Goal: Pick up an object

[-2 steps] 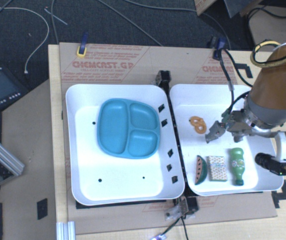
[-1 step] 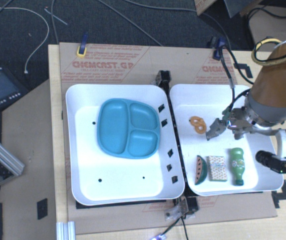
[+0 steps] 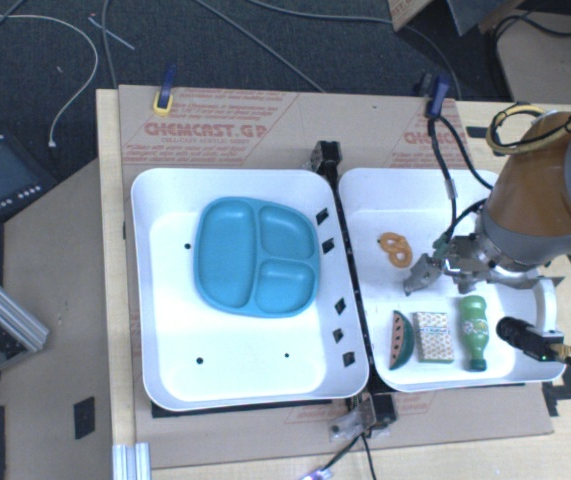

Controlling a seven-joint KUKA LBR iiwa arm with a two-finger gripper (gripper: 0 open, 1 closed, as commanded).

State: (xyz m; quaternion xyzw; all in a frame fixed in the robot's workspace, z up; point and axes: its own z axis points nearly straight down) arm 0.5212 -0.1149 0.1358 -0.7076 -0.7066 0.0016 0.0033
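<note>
My hand [image 3: 435,271] hangs low over the right bin [image 3: 365,193], reaching in from the right side of the view. I cannot tell how far it is open, and I see nothing held in it.

Just beyond my hand, toward the far wall of the bin, lies a small brown pretzel [image 3: 396,249], close to my hand but apart from it. On the near side of my hand, three things lie in a row along the bin's front edge: a watermelon slice [image 3: 398,339] farthest to the left, a speckled sponge-like block [image 3: 433,336] touching or just beside it, and a green bottle [image 3: 474,332] lying almost directly below my wrist.

Well off to the left of my hand, in the other bin [image 3: 165,348], rests a blue divided plate [image 3: 257,256]. Both bins sit on the counter [image 3: 225,113].
</note>
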